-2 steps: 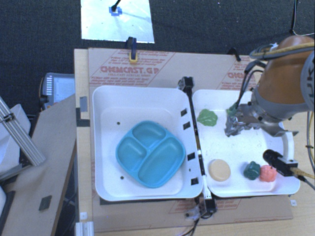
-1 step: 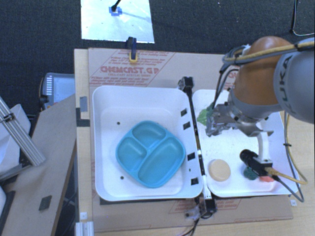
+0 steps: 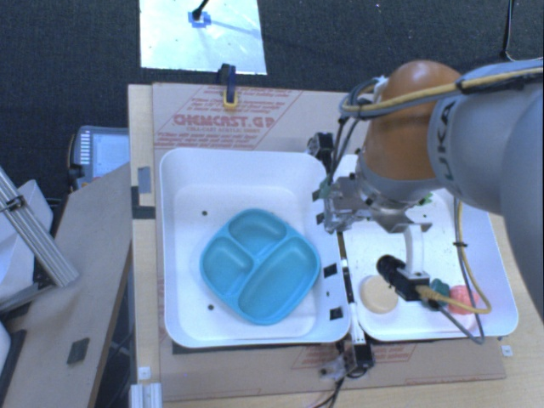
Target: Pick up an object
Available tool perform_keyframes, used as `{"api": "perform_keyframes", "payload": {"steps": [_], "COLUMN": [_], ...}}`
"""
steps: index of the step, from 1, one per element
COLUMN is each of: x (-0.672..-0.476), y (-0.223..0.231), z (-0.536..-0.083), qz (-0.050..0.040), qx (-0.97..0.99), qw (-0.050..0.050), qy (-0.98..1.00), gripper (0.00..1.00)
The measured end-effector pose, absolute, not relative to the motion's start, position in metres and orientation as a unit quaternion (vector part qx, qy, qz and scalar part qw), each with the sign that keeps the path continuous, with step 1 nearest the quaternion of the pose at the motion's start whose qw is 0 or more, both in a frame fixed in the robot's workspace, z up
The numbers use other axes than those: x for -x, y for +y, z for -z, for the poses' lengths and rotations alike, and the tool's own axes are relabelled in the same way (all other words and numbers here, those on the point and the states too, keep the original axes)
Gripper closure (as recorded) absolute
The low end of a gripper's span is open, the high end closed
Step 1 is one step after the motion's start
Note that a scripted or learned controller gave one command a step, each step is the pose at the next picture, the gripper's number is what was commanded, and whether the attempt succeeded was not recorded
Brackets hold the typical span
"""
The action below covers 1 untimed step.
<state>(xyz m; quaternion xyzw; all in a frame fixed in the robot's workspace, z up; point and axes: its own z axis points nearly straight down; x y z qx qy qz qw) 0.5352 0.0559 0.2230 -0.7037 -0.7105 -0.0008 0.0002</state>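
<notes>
Tan disc [image 3: 378,295] in right bin [image 3: 489,262], close by wrist [image 3: 382,198], probably apart.

We read "CHEMCAST GP" in red on the brown sheet [image 3: 225,119]; on the grey arm [image 3: 489,151] we make out "UKA"; the sheet's finer red print is too small to read.

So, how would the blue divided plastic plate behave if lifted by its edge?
The blue divided plastic plate looks moulded, so probably stiff and light. It lies flat in the left white bin, so it should not roll. Its smooth low rim may slip.
</notes>
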Motion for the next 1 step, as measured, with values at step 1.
{"api": "perform_keyframes", "payload": {"steps": [1], "x": [-0.5467], "y": [0.1023], "z": [-0.2265], "qz": [0.0015], "qx": [0.704], "qw": [0.0], "qy": [-0.711], "gripper": [1.0]}}
